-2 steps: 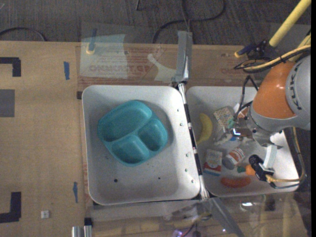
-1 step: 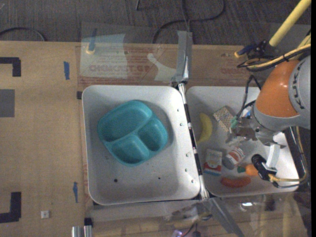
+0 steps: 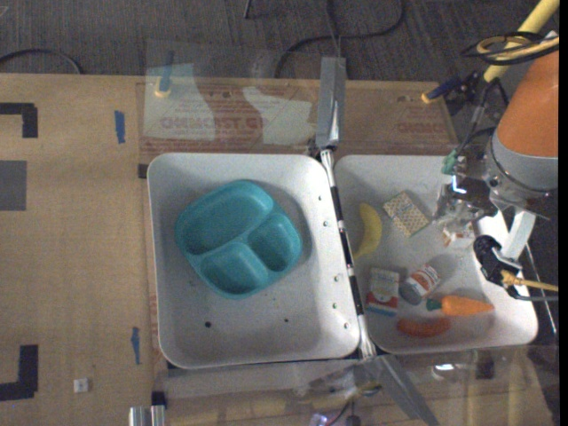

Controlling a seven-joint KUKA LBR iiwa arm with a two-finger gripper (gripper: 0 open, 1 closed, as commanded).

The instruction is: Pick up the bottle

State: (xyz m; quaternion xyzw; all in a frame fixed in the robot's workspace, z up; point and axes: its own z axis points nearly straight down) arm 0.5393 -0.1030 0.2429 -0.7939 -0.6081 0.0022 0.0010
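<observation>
End effector (image 3: 457, 209) hangs over right bin (image 3: 519, 322), upper right area; finger opening cannot be told. Bottle (image 3: 420, 284) lies tilted, apart from it: grey body, orange-and-white label.

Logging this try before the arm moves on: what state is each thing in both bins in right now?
bottle: on its side, right bin, untouched
banana: flat, right bin
carrot: flat, near front wall
teal tray: upright, left bin
tool: over right bin's far side, apart from bottle
</observation>
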